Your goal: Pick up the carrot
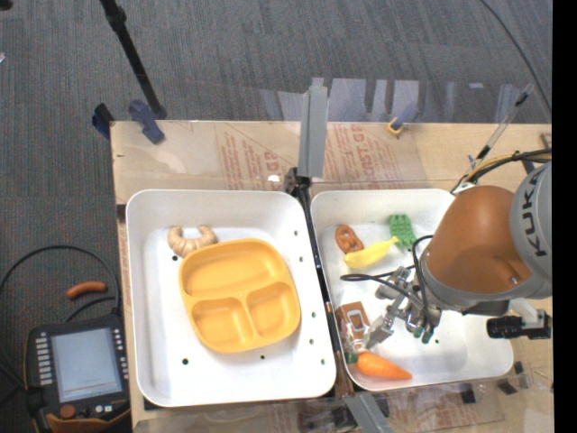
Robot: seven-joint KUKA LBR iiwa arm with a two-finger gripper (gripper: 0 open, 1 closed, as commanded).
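Observation:
The carrot (383, 365), orange with a green stub at its left end, lies flat near the front edge of the right bin (482, 354). My gripper (398, 335) hangs just above and behind it, pointing down into the bin. It is open, its two fingers spread apart with nothing between them. One fingertip (373, 337) is close over a brown packet (353, 319) to the carrot's upper left. The arm's orange band (473, 242) covers the bin's right side.
In the right bin's back half lie a yellow banana (370, 254), a brown pretzel (349, 238) and a green toy (402, 230). The left bin (153, 350) holds a yellow divided plate (239, 294) and a beige pastry (191, 236).

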